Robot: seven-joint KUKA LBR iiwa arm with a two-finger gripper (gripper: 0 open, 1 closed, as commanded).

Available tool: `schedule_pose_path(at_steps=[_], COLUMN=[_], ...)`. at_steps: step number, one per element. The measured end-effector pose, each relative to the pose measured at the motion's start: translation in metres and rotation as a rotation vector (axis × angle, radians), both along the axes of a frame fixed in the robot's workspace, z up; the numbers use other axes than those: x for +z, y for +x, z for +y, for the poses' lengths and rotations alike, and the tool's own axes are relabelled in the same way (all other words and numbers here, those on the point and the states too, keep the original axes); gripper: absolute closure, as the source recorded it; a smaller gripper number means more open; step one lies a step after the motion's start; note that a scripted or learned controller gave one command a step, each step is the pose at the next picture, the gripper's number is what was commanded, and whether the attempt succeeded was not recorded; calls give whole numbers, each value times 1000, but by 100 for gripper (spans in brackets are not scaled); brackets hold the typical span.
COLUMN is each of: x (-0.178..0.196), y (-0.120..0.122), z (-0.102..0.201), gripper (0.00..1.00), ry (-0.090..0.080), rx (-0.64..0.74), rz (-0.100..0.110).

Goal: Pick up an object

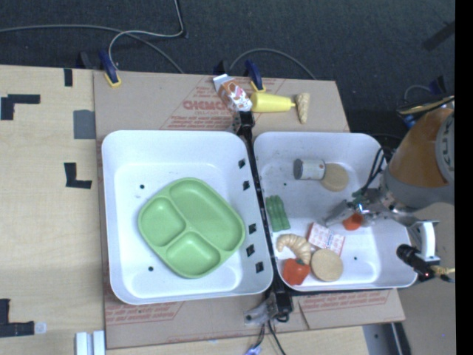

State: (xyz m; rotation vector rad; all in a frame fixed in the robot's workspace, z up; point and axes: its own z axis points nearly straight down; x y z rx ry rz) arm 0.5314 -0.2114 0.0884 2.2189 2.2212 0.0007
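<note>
- The arm (425,161) comes in over the right edge of the right bin (369,143), orange band showing above the wrist.
- The gripper (347,214) sits low inside that bin, near its right wall, fingers pointing toward the middle.
- A small red thing (352,223) lies right at the fingertips; I cannot tell whether the fingers are closed on it or just beside it, nor how far apart they stand.
- A pink-and-white packet (326,238) lies just left of the gripper, toward the near edge.
- A round tan disc (327,265) and a tomato (295,272) sit by the bin's near edge, with a croissant (295,244) touching the tomato.
- A green strip (277,213) lies along the left wall of the right bin.
- A grey can (310,170) lies on its side near the far edge, a tan lid (335,177) just beside it.
- The left bin (126,154) holds a green divided plate (191,226) in its middle.
- On the cardboard (162,102) past the bins' far edge lie a banana (272,103) and a wrapper (231,91).
</note>
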Motion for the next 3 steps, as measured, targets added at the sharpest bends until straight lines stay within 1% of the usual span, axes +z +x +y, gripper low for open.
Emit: schedule_pose_path(at_steps=[1,2,3], x=[10,10,-1], y=[1,1,18], z=[0,0,57], gripper=[100,0,0], ry=[-3,-2,-1], rx=[1,0,1], rz=[-4,-3,-5])
